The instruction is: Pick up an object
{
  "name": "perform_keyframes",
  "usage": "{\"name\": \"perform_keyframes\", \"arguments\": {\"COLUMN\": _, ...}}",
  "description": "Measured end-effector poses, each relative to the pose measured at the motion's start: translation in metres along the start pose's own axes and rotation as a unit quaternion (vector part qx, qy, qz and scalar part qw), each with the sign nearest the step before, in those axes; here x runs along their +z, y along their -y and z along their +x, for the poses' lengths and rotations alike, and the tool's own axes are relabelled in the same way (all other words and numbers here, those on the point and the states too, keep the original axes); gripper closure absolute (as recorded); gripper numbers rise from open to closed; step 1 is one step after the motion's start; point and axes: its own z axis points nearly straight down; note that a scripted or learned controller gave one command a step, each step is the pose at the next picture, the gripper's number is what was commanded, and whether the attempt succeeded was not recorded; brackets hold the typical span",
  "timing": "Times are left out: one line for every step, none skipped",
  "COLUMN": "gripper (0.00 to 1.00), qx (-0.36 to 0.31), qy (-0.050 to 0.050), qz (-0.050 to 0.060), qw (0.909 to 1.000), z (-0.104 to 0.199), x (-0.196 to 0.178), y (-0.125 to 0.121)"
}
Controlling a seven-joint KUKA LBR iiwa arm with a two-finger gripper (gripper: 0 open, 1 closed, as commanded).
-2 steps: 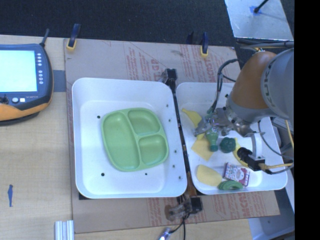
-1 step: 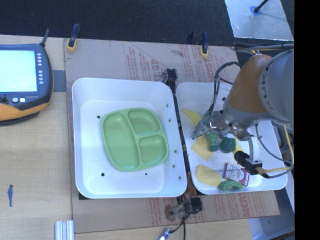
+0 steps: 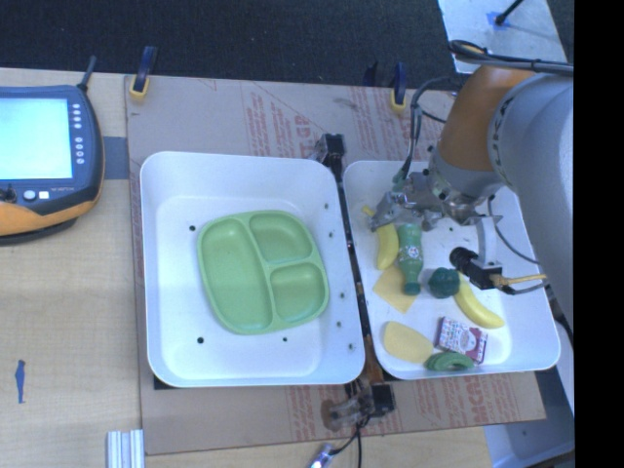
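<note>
My gripper is down at the far end of the right bin, right above the upper end of a green bottle. A small yellow banana lies just left of the bottle. A yellow cheese wedge lies below them. To the right are a dark green round thing and a larger banana. Near the front rim lie a yellow piece, a pink box and a green ring.
The left bin holds a green divided plate. A teach pendant rests on the bench at the far left. The arm's grey body and orange band hang over the right bin's far right side.
</note>
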Motion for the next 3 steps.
{"name": "perform_keyframes", "arguments": {"gripper": 0.0, "qx": 0.0, "qy": 0.0, "qz": 0.001, "qw": 1.0, "z": 0.006, "x": 0.0, "y": 0.013}}
{"name": "perform_keyframes", "arguments": {"gripper": 0.0, "qx": -0.001, "qy": 0.0, "qz": 0.001, "qw": 1.0, "z": 0.002, "x": 0.001, "y": 0.038}}
{"name": "perform_keyframes", "arguments": {"gripper": 0.0, "qx": -0.001, "qy": 0.0, "qz": 0.001, "qw": 1.0, "z": 0.006, "x": 0.001, "y": 0.068}}
